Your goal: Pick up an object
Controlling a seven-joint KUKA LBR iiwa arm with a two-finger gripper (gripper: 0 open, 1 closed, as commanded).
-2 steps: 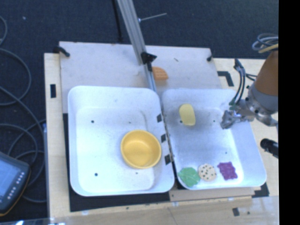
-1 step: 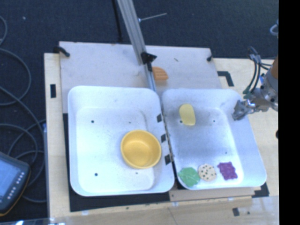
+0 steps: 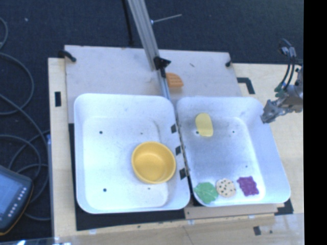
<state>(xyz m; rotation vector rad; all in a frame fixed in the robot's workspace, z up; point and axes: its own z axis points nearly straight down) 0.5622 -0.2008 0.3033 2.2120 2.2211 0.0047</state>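
Nearest me, at 5 o'clock in the right bin [image 3: 265, 152], I see a green piece [image 3: 206, 192], a cookie [image 3: 225, 187] and a purple piece [image 3: 248, 185]. The yellow bowl [image 3: 153, 162] sits in the left bin [image 3: 92, 152]. A yellow block [image 3: 204, 124] lies at 12 o'clock. The gripper [image 3: 270, 112] hovers at 3 o'clock; fingers' state I cannot tell.

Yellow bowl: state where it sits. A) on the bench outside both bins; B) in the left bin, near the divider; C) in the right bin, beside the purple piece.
B: the yellow bowl rests on the floor of the left bin, close to the divider shared with the right bin.
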